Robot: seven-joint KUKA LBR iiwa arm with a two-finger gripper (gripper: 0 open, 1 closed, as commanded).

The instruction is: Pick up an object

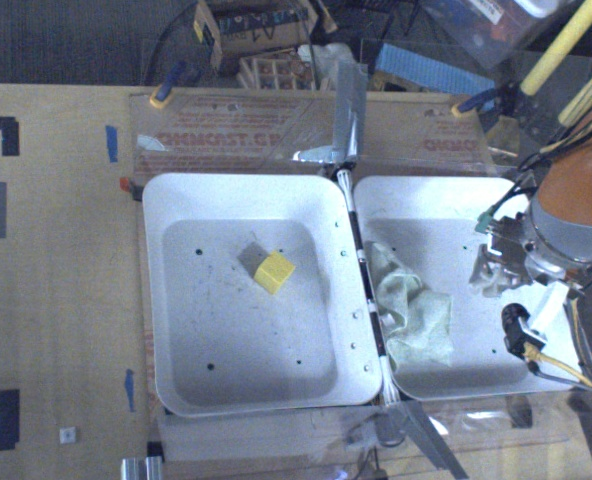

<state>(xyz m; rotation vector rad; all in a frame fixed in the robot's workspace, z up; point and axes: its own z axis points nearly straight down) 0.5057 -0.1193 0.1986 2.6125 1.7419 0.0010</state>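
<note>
Nearest the lens, and so first in the account, is the arm [566, 208], grey with its orange band, reaching in at the right side and standing over the right edge of the right bin [426, 193]. Its claw [491, 268] hangs low above the bin's floor, but whether it is open or closed I cannot tell, and nothing shows between its parts. Just to the claw's left, a crumpled pale-green cloth [408, 308] lies in the same bin, against the wall shared with its neighbour and apart from the claw. Farther left, beyond that wall, a small yellow block [274, 272] rests near the middle of the left bin [176, 208], with a grey block [253, 256] touching its upper-left side.
</note>
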